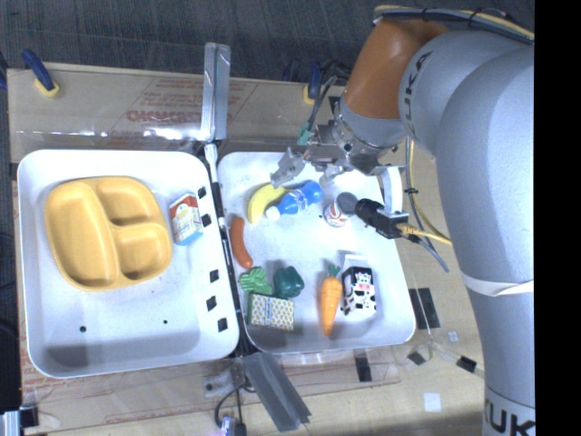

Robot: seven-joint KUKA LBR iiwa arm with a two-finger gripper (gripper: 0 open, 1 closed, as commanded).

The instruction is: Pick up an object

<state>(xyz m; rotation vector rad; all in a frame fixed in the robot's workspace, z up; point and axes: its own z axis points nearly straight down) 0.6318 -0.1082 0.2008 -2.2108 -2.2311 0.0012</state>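
Note:
My gripper hangs over the far part of the right bin. Its fingers are spread and nothing is between them. Just below it lie a yellow banana and a blue bottle, side by side. A small red and white can stands to the right of the bottle. Nearer the front lie an orange sausage, green broccoli, a dark green pepper, a carrot, a cow-patterned carton and a patterned square packet.
The left bin holds a yellow divided tray and a small carton near the divider. The arm's grey body looms over the right side of the bench. A black cable fitting juts out by the can.

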